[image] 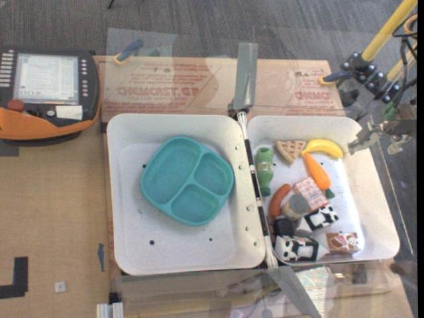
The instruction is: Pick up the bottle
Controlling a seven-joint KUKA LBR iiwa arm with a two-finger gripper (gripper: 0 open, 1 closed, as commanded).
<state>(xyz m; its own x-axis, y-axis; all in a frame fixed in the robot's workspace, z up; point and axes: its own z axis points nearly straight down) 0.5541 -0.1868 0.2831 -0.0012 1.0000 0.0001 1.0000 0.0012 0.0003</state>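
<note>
Two white bins side by side, green bottle (pixel 264 169) lying in the right bin (pixel 371 197) against its left wall, waffle slice (pixel 289 150) just right of the bottle, teal divided plate (pixel 187 180) left of it, gripper's grasp impossible to tell.

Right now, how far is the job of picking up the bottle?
Nothing looks done yet. The green bottle lies in the right bin by the divider, beside a sausage. The claw is at the bin's right rim, away from the bottle. Reaching, grasping and lifting remain.
</note>
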